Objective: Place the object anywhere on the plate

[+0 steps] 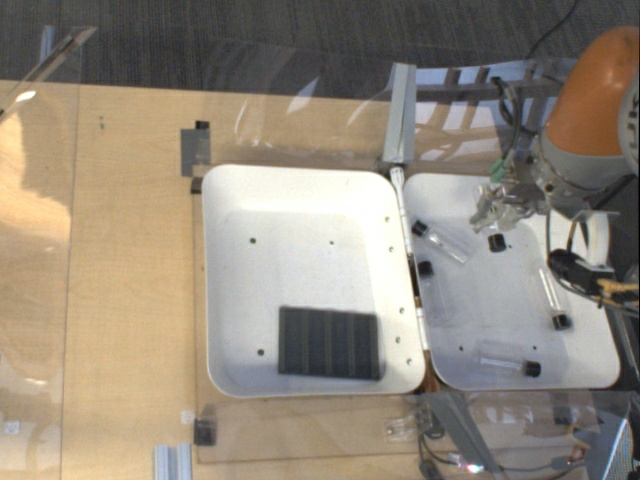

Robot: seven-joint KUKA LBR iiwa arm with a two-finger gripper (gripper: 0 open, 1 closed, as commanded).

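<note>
We see the tool [497, 211] over the far part of the right bin [520, 303], its state unclear. Clear tubes [440, 241] lie scattered there; the dark plate [329, 343] sits in the left bin [300, 208].

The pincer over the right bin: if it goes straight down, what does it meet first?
Probably the bare white floor of the right bin, beside a small clear tube with a black cap; the pincer hangs close, but depth is unclear.

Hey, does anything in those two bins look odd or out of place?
Nothing looks broken or spilled. The clear tubes lie scattered at different angles in the right bin, while the dark ribbed plate sits square in the left bin.
</note>
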